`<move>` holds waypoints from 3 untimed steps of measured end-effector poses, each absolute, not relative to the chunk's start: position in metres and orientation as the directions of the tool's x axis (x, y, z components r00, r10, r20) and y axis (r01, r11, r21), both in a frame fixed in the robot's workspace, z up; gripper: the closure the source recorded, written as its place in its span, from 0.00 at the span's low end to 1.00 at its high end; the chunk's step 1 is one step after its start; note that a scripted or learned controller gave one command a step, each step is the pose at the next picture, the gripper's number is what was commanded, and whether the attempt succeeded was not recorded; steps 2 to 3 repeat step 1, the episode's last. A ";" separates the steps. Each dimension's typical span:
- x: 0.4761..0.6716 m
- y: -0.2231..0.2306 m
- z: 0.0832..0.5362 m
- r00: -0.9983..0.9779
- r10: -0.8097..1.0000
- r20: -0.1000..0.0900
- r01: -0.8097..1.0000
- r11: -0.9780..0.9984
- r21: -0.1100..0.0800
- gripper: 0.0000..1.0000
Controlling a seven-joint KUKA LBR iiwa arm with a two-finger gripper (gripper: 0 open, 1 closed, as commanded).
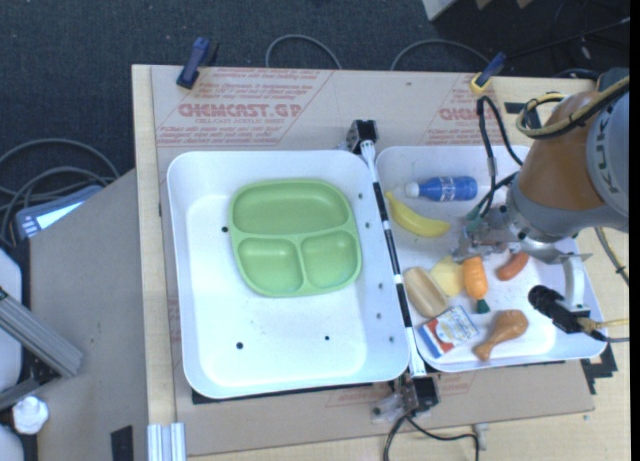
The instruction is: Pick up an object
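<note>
Down in the right bin, the claw hangs just above a small orange carrot with a green tip; its opening cannot be told.

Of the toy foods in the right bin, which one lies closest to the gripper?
The carrot, orange and standing roughly upright in the view, sits right beneath the gripper. The banana, bread roll, drumstick and blue bottle all lie farther off.
</note>
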State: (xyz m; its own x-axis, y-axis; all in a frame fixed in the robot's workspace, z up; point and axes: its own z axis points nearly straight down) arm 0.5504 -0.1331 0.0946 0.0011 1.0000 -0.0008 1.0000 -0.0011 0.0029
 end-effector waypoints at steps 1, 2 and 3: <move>0.604 -0.048 0.185 -0.001 1.000 0.000 1.000 0.001 0.002 1.00; 0.604 -0.048 0.185 -0.001 1.000 0.000 1.000 0.001 0.002 1.00; 0.604 -0.048 0.185 -0.001 1.000 0.000 1.000 0.001 0.002 1.00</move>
